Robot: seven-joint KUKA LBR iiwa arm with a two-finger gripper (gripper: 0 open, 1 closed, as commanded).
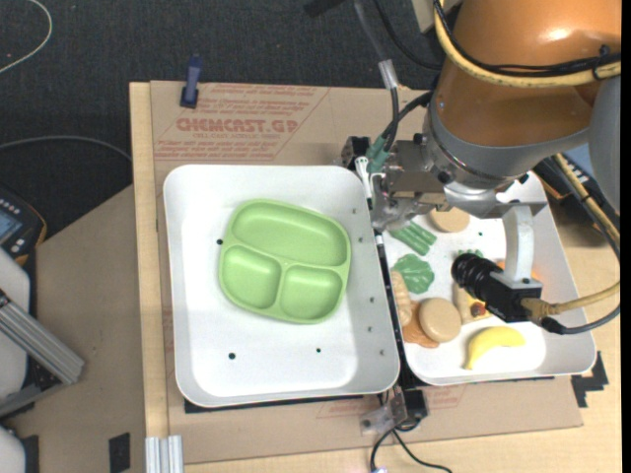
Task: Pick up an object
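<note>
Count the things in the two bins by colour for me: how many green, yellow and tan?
Green: 3 (plate, ridged piece, leafy piece)
Yellow: 1 (banana)
Tan: 3 (disc, bun, pale piece)
Total: 7 that I can tell apart; the arm may hide more.

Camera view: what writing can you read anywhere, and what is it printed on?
"CHEMCAST G.P", last letters unsure: red print on the brown board beyond the left bin.
Smaller red lines around it: too blurred to read.
Faint red print at the board's near edge: unreadable.
</note>
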